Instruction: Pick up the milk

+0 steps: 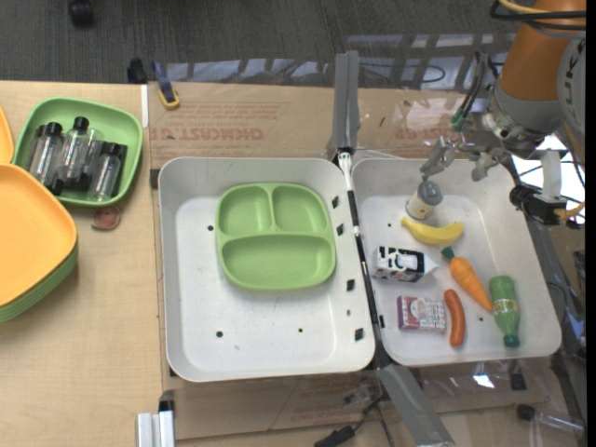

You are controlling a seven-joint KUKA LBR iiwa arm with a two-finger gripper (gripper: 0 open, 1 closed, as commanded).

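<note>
Two white bins lay side by side across the middle of the frame. At the far left edge sat a stack of orange plates point(33, 236), and above it a green tray point(82, 149) holding small dark-capped bottles. The left bin point(186, 343) carried a green divided plate point(276, 235). In the right bin point(540, 343), the milk point(399, 263), a small black-and-white carton, lay on its side near the bin's left wall. Below it lay a purple-and-white packet point(421, 313), with a red sausage point(454, 318) just beside that. Above the milk was a banana point(432, 230); rightward came a carrot point(471, 283) and a green bottle point(504, 309). The gripper point(427, 194) hung just over the banana's upper end, apart from the milk; whether its claw was wide or narrow could not be told.
</note>
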